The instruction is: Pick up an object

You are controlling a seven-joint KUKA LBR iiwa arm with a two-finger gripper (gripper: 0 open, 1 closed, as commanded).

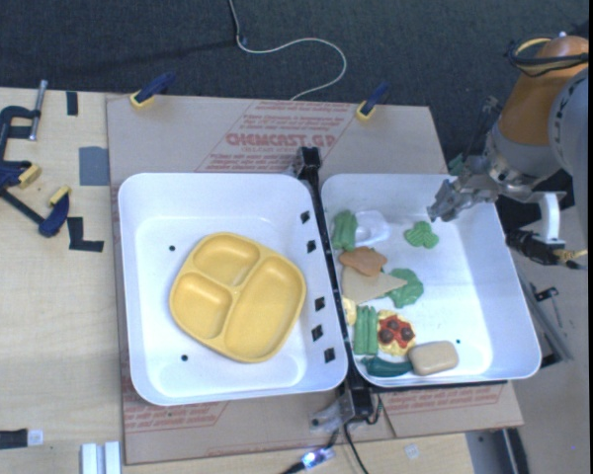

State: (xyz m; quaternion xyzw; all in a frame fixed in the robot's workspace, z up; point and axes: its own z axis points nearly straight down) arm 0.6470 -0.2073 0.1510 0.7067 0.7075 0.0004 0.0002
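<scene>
While the arm hangs over the far right corner of the right bin (pixel 494 294), I read this as the approach step: nothing is lifted yet. The gripper (pixel 445 205) sits low near that bin's far edge, just beside a small green piece (pixel 421 234); whether its fingers are apart or together I cannot tell from this slant, and I see nothing between them.

The nearest candidate is that green piece, lying alone on bare white floor toward the bin's far right part. My guess is the next move calls for a short shift toward the bin's middle, then a straight descent centred on it.

The other toys crowd the bin's left edge: a green pod (pixel 344 229) beside a clear wrapper (pixel 371 227), a brown leaf-shaped piece (pixel 363 260), a leafy green piece (pixel 407 286), and near the front edge a red-dotted piece (pixel 395 331) and a tan block (pixel 434 357). They lie well apart from the target, so little blocks the way; the bin's far wall is the closer worry.

The left bin (pixel 143 265) carries a yellow divided tray (pixel 238 295) at its middle.
</scene>
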